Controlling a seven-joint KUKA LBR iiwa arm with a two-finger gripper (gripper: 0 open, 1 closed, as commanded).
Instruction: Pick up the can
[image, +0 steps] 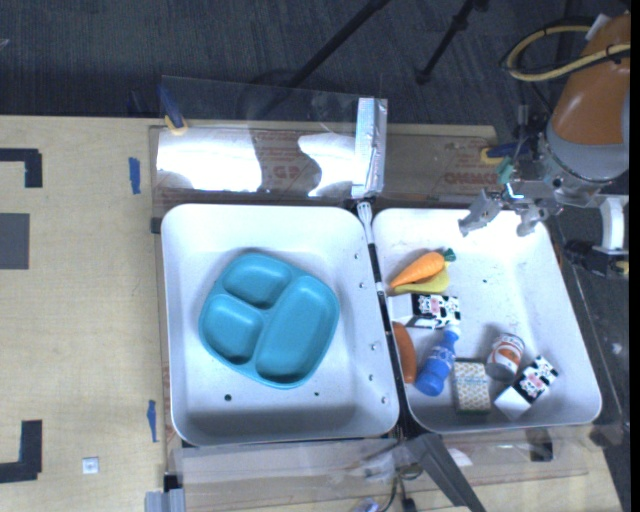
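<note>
Two white bins side by side, left bin (180, 300) holding a blue divided plate (268, 317), right bin (560, 290) holding carrot (417, 268), blue bottle (437, 365), can (506, 353) near front, gripper (503, 215) poised above far rim, fingers spread.

The left bin (180, 400) holds a blue sectioned tray (268, 318) with three compartments, lying near its middle on the pale wooden bench (75, 300). In the right bin (570, 310), an orange carrot (418, 268) with a green top lies near the dividing wall, just above a small black-and-white carton (437, 309); below these, a blue bottle (437, 366) lies tilted beside an orange-brown oblong thing (404, 352), perhaps a sausage. Nearer the front edge sit a greyish patterned block (471, 386) and another black-and-white carton (529, 385).
</note>
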